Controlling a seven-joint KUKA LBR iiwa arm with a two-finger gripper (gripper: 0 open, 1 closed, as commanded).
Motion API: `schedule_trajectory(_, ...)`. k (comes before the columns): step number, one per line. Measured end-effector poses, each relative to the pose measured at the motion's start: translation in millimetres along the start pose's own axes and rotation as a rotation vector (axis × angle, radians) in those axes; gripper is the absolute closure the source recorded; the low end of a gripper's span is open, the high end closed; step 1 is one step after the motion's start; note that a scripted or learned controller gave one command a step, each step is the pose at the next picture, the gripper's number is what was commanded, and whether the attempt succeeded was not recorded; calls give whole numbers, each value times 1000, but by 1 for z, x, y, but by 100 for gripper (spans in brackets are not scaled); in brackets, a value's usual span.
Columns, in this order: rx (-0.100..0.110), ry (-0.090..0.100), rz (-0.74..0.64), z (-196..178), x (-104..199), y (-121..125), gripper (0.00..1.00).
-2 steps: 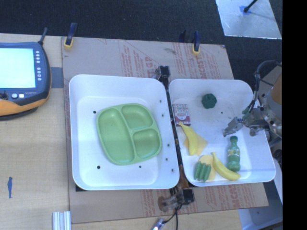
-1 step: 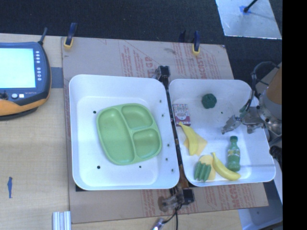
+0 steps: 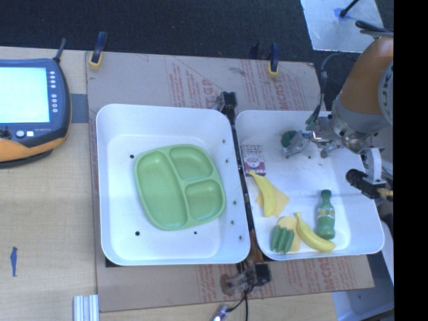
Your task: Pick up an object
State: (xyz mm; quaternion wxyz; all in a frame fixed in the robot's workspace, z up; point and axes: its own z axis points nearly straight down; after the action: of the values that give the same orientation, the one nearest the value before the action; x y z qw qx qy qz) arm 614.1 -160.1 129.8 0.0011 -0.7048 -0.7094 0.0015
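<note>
My gripper [image 3: 311, 147] hangs over the back of the right bin [image 3: 361, 249], its two grey fingers spread open with nothing between them. A small dark green object [image 3: 289, 138] lies just beside the left finger, at the bin's back. Further forward in the same bin lie a green bottle [image 3: 326, 214], a yellow banana [image 3: 313, 237], a green and yellow corn-like piece [image 3: 283, 235], a yellow wedge [image 3: 268, 194] and a small red and white packet [image 3: 253, 158].
The left bin [image 3: 110, 179] holds a green divided plate [image 3: 179, 186]. A tablet-like pendant [image 3: 30, 105] lies on the bench at the far left. The arm's orange band [image 3: 370, 69] and a black fitting [image 3: 364, 182] stand over the right bin's right edge.
</note>
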Motion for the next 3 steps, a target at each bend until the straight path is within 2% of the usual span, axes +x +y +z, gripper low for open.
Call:
schedule_trajectory(1, 0, 0, 1, 38, 14, 42, 0)
schedule_trajectory(2, -1, 0, 4, -67, -26, 41, 0)
schedule_trajectory(3, 3, 1, 0, 35, -19, 41, 0)
